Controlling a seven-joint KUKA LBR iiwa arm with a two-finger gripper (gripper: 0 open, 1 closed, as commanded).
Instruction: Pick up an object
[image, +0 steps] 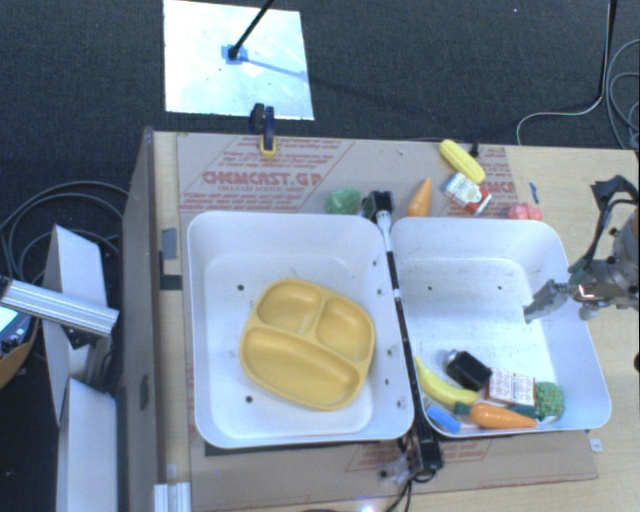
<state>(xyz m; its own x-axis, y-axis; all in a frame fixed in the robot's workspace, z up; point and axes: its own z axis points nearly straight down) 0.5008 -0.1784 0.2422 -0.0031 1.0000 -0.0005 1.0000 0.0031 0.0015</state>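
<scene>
The right bin (480, 262) holds a cluster of small items along its near edge: a yellow banana (440, 385), a black block (467, 369), an orange carrot (503, 416), a small red-and-white box (511, 387), a green broccoli piece (549, 400) and a blue piece (442, 419). My gripper (560, 297) hangs over the right side of this bin, above its right rim and well behind the cluster. Nothing shows in it.
A yellow divided plate (305, 343) lies in the left bin (225, 250). Behind the bins on the cardboard sit a green toy (343, 201), an orange carrot (420, 198), a yellow corn-like toy (462, 160), a red-and-white carton (467, 192) and a pink piece (522, 211).
</scene>
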